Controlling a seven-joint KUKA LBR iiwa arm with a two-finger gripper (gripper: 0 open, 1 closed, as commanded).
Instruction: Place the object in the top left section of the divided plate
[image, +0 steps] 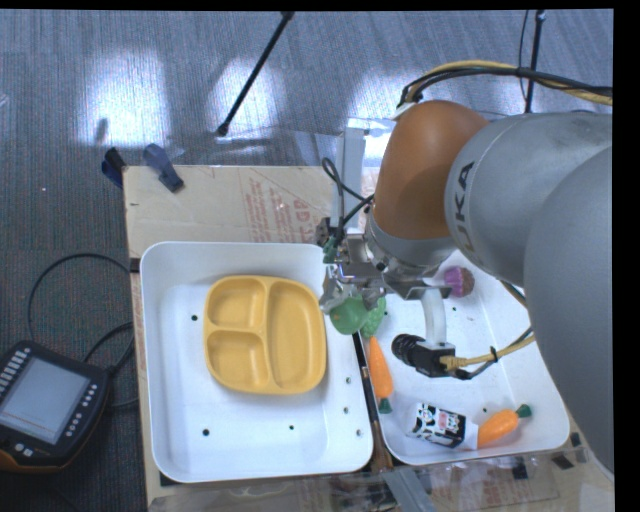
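End effector (350, 292) grips a green toy (356, 316) over the seam between the bins. Pickup looks done — carrying it to the plate's (266, 333) top-left section remains.

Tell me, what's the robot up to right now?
Gripper over the seam between bins, green object at its fingertips. Yellow divided plate in left bin, nothing on it. Path looks clear.
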